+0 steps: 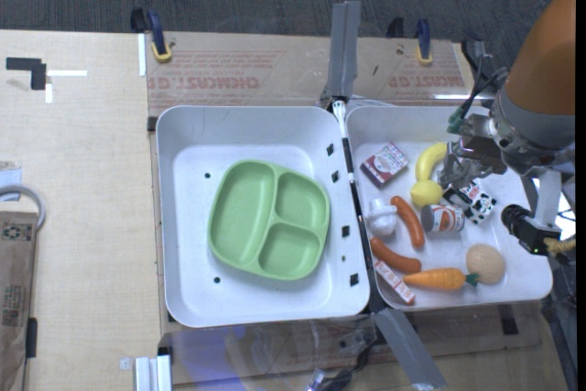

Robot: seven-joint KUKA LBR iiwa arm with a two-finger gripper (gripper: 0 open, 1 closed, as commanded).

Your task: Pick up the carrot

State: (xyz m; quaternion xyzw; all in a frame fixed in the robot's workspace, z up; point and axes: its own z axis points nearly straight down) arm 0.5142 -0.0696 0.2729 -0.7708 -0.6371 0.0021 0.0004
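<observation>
carrot (438, 278) lies flat at near edge of right bin (531, 288), tan egg-shaped item (485, 263) just beside its leafy end, hotdog (396, 255) touching on its left. green divided plate (269, 220) in left bin (183, 224). further back, end effector (455, 168) hovers by banana (429, 160) and lemon (426, 192); open or closed – can't tell

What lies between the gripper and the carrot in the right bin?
In the camera view, a small can lies on its side between the gripper and the carrot.
</observation>
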